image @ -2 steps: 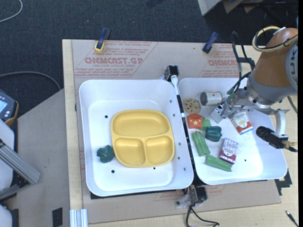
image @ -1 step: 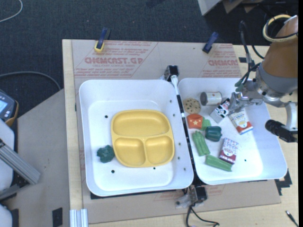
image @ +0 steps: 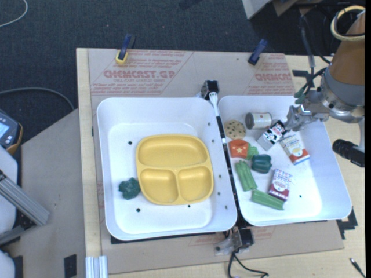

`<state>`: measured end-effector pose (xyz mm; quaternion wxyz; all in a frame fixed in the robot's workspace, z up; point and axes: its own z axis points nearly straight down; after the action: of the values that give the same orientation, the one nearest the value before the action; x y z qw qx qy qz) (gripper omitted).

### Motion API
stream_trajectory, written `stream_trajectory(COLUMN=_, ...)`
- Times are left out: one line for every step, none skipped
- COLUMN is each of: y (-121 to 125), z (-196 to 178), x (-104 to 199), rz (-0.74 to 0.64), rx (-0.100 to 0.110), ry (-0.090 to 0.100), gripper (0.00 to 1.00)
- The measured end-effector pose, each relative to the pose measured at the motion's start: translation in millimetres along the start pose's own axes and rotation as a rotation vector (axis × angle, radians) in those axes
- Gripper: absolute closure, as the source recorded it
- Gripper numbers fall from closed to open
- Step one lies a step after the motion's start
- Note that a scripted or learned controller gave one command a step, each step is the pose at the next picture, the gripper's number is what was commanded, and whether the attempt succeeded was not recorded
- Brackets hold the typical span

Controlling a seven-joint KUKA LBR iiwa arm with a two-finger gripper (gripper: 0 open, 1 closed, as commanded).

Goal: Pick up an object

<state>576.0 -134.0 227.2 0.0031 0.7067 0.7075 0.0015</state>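
The arm (image: pixel 346 68) enters from the right edge of the camera view, at upper right. Its orange band sits uppermost, with the grey wrist section directly below it. The wrist is angled downward and toward the left of the view. The gripper (image: pixel 294 119) extends from the lower left of the wrist, at the upper right part of the right-hand bin (image: pixel 333 172). Its body is grey and metallic, and the finger ends point down and to the left. The finger tips are small and blurred, so their spacing cannot be determined.
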Motion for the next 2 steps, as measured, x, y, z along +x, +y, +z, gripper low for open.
stream_trajectory(y=-4.0, z=4.9, x=57.9, rz=-0.005, rx=0.010, ry=0.005, gripper=1.00)
stream_trajectory(y=-17.0, z=-4.6, x=110.6, rz=-0.005, rx=0.010, ry=0.005, gripper=1.00)
